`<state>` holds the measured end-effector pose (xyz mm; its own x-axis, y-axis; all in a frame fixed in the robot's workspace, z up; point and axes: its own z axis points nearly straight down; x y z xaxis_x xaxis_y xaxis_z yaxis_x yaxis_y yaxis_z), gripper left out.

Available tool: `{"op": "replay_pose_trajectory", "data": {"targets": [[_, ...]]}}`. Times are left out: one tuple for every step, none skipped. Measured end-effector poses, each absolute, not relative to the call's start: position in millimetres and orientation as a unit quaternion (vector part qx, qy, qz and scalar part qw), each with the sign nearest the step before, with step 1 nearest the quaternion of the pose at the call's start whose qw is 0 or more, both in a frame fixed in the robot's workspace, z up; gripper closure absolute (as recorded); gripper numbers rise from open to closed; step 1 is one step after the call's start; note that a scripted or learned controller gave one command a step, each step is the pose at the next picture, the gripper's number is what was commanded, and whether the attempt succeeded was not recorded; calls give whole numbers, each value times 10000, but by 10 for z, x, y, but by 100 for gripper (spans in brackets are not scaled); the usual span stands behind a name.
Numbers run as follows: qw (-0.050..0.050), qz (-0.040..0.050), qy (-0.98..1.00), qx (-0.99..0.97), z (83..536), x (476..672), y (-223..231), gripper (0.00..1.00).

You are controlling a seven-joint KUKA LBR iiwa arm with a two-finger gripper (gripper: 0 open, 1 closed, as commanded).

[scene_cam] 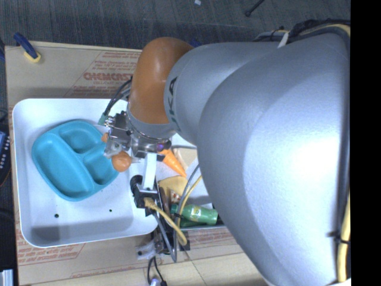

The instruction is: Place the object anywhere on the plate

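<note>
Sitting in bin (24, 159): blue plate (71, 159).

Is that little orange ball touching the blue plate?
Cannot tell. In the camera view the orange ball sits right at the blue plate's right rim, under the wrist, with no gap showing; it may be held above the plate.

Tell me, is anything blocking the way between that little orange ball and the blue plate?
Nothing visible does. The orange ball sits right at the blue plate's right edge, just under the gripper, with no other object between them.
</note>
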<state>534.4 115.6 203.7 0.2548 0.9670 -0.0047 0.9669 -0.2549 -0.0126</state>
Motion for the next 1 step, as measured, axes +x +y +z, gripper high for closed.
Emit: {"op": "replay_pose_trajectory", "data": {"targets": [[36,55,-6105,-7920,2039,5345,1158,0]]}}
